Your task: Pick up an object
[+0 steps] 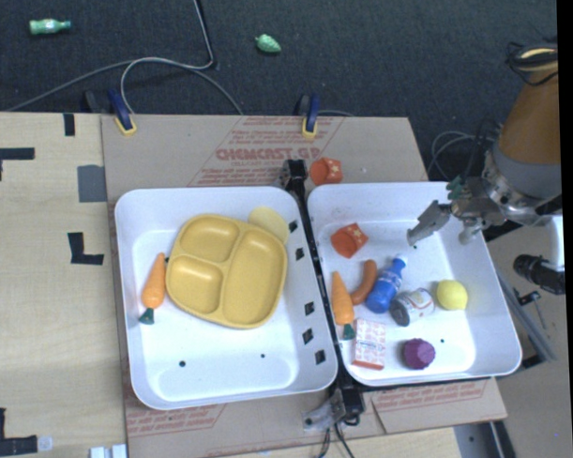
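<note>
While over the right bin [479, 357]:
hand [443, 223]: fingers spread, gripping nothing
nearest: orange block [349, 239], blue bottle [386, 285]

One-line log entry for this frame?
arm: gripper over right bin, upper right | grasp: nothing between fingers | nearest: orange block | left bin: yellow tray, carrot

Glossy yellow plastic tray [227, 270] in smooth white plastic bin [141, 369]; matt brown cardboard [218, 155] underneath.

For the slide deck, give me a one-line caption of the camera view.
KUKA arm's hand hovers over the toy-filled right bin; the left bin holds a yellow divided plate and a carrot.
</note>
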Motion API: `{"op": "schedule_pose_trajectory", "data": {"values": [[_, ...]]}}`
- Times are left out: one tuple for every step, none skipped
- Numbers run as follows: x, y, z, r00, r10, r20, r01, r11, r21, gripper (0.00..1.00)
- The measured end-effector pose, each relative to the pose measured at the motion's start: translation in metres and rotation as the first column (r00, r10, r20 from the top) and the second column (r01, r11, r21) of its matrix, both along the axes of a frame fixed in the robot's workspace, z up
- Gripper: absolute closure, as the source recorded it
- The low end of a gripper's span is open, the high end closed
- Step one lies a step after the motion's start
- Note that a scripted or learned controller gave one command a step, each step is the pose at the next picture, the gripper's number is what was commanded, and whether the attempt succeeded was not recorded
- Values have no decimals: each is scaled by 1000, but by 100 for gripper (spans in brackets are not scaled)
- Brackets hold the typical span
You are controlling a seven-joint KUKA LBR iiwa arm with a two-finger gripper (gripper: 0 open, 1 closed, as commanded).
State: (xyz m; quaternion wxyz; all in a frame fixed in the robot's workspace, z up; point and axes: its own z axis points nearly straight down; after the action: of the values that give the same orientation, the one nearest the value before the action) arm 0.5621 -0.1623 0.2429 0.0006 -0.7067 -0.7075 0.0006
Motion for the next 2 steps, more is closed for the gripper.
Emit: {"op": "schedule_pose_trajectory", "data": {"values": [[6,59,-73,1000,1,-2,-1,1000,1,0],[56,69,-157,1000,1,6,-1,1000,-2,0]]}}
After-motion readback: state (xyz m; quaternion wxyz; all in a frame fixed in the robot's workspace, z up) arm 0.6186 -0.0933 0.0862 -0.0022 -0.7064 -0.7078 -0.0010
